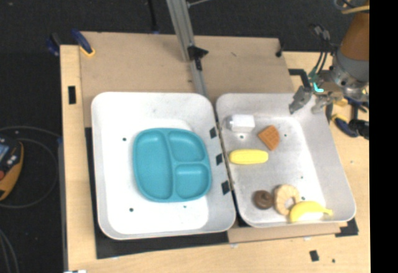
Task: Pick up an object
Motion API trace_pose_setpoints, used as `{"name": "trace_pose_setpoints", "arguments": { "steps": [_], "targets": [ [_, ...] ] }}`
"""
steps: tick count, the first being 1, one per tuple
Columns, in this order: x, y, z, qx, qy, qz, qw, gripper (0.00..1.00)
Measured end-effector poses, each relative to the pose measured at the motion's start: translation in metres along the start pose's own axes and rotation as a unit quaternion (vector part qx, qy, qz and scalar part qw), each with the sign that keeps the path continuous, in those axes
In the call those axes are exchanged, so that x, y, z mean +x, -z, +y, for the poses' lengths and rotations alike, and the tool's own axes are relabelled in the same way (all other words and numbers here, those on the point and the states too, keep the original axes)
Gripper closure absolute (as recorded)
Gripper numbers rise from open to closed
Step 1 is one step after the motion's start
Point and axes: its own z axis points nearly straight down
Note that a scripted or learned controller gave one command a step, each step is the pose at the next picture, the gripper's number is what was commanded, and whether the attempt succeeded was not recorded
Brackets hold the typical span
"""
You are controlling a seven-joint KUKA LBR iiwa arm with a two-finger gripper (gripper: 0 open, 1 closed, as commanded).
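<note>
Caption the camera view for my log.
Claw hovers above right bin's far edge; toy food inside, teal divided plate in left bin.

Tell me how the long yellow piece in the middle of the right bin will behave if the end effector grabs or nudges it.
The yellow piece looks rounded and elongated, so a nudge would probably roll it. Its smooth-looking surface may slip under a pinch. Lying apart from its neighbours, it should move alone.

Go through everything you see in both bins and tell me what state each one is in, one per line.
Blue tray: flat in left bin, compartments empty.
White block: lying in right bin.
Orange cracker: lying flat, free.
Yellow corn: on its side.
Brown donut: touching tan cookie.
Banana: at bin's near corner.
Tool: above right bin's far edge, holding nothing.
</note>
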Motion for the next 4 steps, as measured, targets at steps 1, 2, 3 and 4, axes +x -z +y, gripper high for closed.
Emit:
{"name": "trace_pose_setpoints", "arguments": {
  "steps": [1,2,3,4],
  "targets": [
    [0.000,0.003,0.001,-0.003,0.000,-0.001,1.0000,0.00],
    [0.000,-0.038,0.000,-0.002,0.000,-0.001,1.0000,0.00],
    [0.009,-0.089,0.002,-0.004,0.001,-0.001,1.0000,0.00],
    [0.009,-0.098,0.006,-0.008,0.004,-0.002,1.0000,0.00]
  ]
}}
